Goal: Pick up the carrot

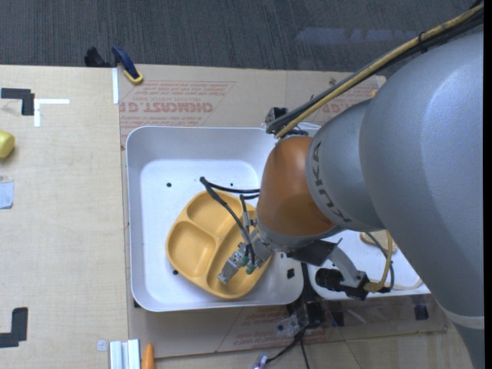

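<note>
A yellow divided plate (196, 244) lies tilted in the left white bin (146, 206), toward its front right. My gripper (234, 266) hangs low over the plate's right-hand compartment, close to the plate's rim. Black cables loop from the wrist across the plate. The grey arm with its orange band (296, 187) covers the bin's right side and hides whatever lies under it. I cannot make out anything between the gripper's tips.
The right bin (392, 279) is mostly hidden beneath the arm. A yellow object (4, 144) sits at the bench's far left. A blue and yellow clamp (127, 64) lies at the back. A small orange piece (147, 352) shows at the front edge.
</note>
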{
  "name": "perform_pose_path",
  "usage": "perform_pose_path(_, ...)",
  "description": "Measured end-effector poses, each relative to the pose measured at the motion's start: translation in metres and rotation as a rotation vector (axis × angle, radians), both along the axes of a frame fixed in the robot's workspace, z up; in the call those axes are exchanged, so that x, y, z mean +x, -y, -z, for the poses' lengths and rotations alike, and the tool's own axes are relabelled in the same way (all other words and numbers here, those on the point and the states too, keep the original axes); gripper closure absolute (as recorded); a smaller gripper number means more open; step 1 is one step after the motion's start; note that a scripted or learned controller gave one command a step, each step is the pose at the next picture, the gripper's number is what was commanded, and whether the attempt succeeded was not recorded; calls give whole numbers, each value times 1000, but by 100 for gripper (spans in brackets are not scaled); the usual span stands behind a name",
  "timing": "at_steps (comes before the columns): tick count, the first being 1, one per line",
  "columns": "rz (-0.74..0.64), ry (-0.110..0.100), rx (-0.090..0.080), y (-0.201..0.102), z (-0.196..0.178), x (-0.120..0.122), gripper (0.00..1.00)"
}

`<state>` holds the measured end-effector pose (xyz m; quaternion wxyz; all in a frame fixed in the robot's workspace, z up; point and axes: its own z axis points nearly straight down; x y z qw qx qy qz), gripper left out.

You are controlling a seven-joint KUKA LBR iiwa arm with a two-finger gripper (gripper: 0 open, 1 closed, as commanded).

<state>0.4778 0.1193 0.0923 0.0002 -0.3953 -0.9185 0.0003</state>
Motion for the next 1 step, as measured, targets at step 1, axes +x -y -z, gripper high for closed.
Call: perform_pose_path(1, 4, 1, -2, 2, -9, 1, 100)
